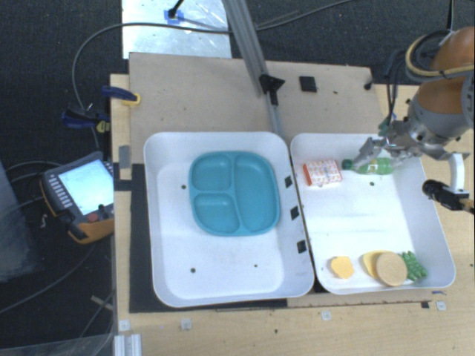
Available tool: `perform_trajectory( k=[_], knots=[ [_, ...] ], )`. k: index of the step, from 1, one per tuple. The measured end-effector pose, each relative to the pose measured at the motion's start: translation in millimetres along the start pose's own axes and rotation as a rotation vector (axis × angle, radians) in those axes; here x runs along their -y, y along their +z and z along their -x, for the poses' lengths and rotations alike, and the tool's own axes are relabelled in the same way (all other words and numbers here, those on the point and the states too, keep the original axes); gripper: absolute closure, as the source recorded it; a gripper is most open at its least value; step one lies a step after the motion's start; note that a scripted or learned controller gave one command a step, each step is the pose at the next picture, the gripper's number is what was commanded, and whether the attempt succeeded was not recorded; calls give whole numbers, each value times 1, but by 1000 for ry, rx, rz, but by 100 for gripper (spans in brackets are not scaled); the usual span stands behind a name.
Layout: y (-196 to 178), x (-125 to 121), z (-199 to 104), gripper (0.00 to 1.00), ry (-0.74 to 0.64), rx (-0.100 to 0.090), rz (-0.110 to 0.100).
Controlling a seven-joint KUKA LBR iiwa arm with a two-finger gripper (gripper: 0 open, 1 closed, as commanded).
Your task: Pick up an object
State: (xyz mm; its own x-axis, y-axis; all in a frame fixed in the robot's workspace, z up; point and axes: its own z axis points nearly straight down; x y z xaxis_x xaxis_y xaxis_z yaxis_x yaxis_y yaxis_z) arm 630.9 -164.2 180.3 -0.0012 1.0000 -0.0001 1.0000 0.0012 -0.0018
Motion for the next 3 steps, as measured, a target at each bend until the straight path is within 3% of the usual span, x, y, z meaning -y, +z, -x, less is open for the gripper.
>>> perform_trajectory(
  k=[1,2,3],
  knots=[
    [62,4,-2,0,1,0,0],
    [47,1,-2,100,0,2,7],
    [-10,10,-2,100,2,1,9]
  ],
)
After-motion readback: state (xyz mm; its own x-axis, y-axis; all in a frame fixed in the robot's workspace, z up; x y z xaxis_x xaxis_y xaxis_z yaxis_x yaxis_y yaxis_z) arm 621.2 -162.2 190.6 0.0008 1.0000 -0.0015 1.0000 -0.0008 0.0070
